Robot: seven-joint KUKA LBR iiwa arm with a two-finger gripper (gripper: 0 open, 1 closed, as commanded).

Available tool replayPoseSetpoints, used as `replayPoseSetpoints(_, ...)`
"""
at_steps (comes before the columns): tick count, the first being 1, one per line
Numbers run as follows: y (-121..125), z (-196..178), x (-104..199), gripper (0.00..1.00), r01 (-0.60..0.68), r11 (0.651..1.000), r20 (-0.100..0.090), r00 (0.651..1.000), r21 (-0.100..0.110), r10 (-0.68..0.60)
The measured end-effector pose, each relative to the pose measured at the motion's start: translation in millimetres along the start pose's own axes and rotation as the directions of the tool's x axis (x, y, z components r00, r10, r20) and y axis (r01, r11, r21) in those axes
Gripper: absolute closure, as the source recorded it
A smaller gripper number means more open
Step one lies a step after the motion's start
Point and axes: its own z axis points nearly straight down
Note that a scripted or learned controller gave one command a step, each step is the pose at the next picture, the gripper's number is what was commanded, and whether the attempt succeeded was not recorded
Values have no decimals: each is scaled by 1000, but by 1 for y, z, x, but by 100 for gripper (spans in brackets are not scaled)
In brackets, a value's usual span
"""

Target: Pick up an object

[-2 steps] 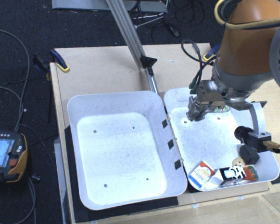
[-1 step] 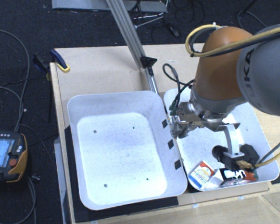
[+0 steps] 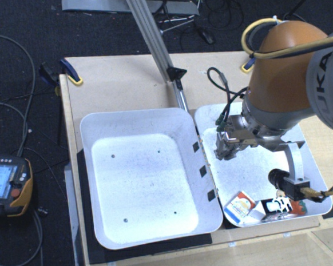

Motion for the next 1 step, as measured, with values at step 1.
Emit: replayPoseSetpoints(1,12,7,-2,100,1,1000,1,1000,3,-1)
